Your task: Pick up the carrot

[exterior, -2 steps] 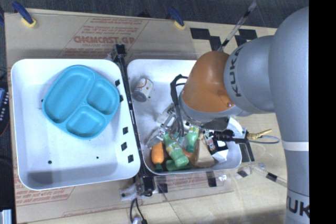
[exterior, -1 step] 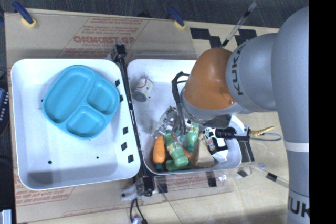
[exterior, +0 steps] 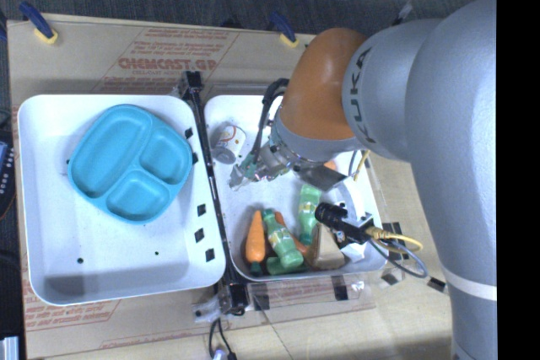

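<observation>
The orange carrot (exterior: 255, 238) lies at the front of the right bin (exterior: 226, 200), beside several green items (exterior: 285, 247). My gripper (exterior: 250, 169) hangs over the middle of that bin, a short way behind the carrot and apart from it. Its metal fingers (exterior: 242, 174) point left and down, and nothing shows between them. The grey arm with its orange band (exterior: 325, 93) covers the right part of the bin.
A blue divided plate (exterior: 131, 162) rests in the left bin (exterior: 51, 232). A small silvery round object (exterior: 224, 141) sits at the back left of the right bin. A light green bottle (exterior: 309, 205) and a brown block (exterior: 327, 252) lie to the carrot's right.
</observation>
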Motion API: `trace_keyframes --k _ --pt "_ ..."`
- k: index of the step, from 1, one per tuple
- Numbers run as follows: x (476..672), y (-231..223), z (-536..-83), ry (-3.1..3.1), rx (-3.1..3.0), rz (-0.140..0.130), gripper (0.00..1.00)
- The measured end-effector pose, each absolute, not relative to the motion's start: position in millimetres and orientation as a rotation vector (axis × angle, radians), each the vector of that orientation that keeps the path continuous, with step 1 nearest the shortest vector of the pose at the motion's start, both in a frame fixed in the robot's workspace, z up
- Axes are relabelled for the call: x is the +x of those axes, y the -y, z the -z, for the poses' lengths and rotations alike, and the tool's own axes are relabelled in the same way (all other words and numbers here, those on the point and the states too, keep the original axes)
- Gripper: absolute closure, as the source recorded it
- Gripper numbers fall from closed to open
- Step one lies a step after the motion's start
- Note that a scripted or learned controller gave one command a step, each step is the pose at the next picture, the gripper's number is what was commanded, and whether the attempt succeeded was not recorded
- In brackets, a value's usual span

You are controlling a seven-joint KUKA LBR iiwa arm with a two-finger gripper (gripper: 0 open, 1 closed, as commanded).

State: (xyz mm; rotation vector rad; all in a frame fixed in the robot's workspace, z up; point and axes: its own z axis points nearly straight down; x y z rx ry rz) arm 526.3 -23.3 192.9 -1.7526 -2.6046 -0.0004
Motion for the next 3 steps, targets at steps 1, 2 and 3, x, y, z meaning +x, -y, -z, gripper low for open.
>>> trace_keyframes --k 1,2,3 --pt "525.6 24.3 -191.9 2.602 -1.754 -0.002 0.0" --pt "475.8 32.9 -190.8 2.687 -1.615 -0.005 0.0" --pt "476.0 32.8 -190.9 2.687 -1.615 -0.004 0.0"
